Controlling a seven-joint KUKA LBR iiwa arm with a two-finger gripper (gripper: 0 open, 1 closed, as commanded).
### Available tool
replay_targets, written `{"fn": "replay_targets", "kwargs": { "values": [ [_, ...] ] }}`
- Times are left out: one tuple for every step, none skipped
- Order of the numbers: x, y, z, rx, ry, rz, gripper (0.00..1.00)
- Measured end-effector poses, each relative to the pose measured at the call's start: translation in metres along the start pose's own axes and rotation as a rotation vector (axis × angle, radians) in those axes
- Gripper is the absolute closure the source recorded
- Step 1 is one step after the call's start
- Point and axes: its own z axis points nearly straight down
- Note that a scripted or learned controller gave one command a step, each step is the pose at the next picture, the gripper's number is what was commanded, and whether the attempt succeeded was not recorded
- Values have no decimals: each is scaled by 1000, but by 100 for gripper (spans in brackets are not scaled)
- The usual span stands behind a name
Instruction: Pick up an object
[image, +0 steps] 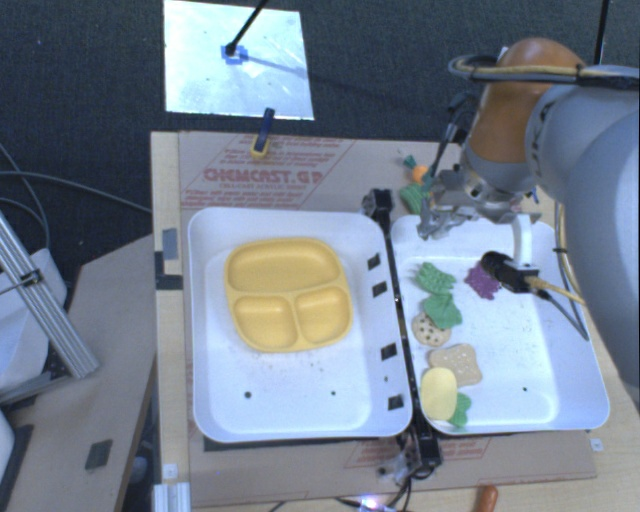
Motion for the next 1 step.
{"fn": "replay_targets", "kwargs": {
  "values": [
    [91, 13, 4, 6, 2, -2, 100]
  ]
}}
